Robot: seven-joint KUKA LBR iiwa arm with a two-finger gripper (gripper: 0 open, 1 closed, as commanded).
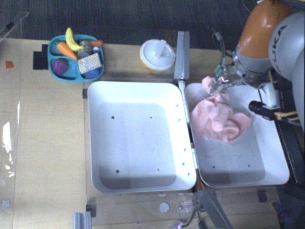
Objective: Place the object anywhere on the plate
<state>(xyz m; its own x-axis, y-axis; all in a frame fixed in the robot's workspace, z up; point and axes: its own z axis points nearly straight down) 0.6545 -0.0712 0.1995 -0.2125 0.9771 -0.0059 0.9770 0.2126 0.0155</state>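
Claw [220, 81] at the far edge of the right bin [267, 171], low over the upper corner of a pink cloth [220, 119]. Fingers hidden among wrist parts and cloth folds; apart or together, cannot tell. A small pink fold lifted up just left of the claw, touching or nearly touching it; no clear sign of cloth clamped between the fingers. Rest of the pink cloth crumpled in a heap on the bin floor, in the far left part of the right bin, close to the wall shared with the left bin [138, 180]. Grey arm with orange band [259, 25] reaching in from the right, above the bin's far right corner.

On the table [43, 142], beyond the left bin: a white plate with a yellow rim [157, 55], just left of the metal bar [181, 56] between the bins. Well apart from the pink cloth, with the bin wall between. Farther left, a blue divided tray [56, 73] with toy food: a banana, a carrot, a purple piece, a checked block. A black square [40, 59] beside the tray.
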